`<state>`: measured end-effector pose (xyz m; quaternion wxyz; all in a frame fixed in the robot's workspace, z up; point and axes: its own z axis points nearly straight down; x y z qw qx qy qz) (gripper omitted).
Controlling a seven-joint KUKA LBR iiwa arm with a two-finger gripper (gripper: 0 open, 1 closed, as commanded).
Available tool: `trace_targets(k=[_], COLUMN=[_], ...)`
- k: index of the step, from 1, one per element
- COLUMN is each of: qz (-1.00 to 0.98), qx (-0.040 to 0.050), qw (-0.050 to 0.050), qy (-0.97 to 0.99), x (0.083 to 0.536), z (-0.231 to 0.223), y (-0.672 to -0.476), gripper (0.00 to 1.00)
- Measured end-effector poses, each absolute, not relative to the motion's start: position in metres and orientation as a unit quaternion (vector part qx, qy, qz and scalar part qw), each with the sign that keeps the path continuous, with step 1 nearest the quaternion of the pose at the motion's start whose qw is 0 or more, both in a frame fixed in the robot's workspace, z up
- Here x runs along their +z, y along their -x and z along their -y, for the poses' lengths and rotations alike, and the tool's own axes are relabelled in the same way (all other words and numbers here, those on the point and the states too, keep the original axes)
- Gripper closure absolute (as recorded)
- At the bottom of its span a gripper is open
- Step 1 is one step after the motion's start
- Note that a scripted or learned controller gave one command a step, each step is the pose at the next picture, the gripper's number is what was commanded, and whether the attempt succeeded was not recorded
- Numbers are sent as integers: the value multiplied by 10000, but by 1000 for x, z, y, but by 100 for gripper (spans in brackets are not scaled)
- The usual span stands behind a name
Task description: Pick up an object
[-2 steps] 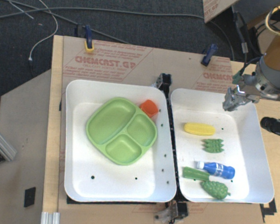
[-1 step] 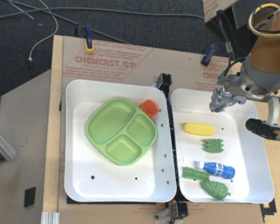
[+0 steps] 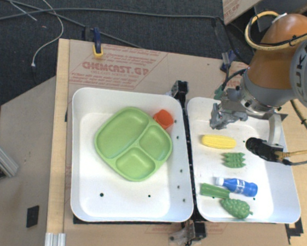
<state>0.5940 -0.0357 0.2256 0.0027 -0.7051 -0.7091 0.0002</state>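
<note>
My gripper (image 3: 218, 121) hangs over the back of the right bin (image 3: 287, 204), just above and left of a yellow corn cob (image 3: 218, 142). Nothing shows between its fingers. Further forward in that bin lie a small green leafy piece (image 3: 234, 160), a blue and white bottle (image 3: 236, 185), a green stick-shaped piece (image 3: 214, 191) and a bumpy green piece (image 3: 236, 207). In the left bin (image 3: 87, 195) a green divided plate (image 3: 134, 143) rests, with a small orange-red object (image 3: 164, 118) at its back right corner.
The two bins sit on a cardboard sheet (image 3: 116, 66) on the bench. A black clip (image 3: 180, 89) stands at the back between the bins. Cables lie on the dark floor at the far left.
</note>
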Motion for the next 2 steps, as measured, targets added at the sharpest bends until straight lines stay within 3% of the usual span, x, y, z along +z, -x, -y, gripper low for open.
trace_targets(k=[2], qz=[7098], qx=[-8], qw=[20], qy=[7044], x=[222], z=[-81], y=[-569], gripper=[100])
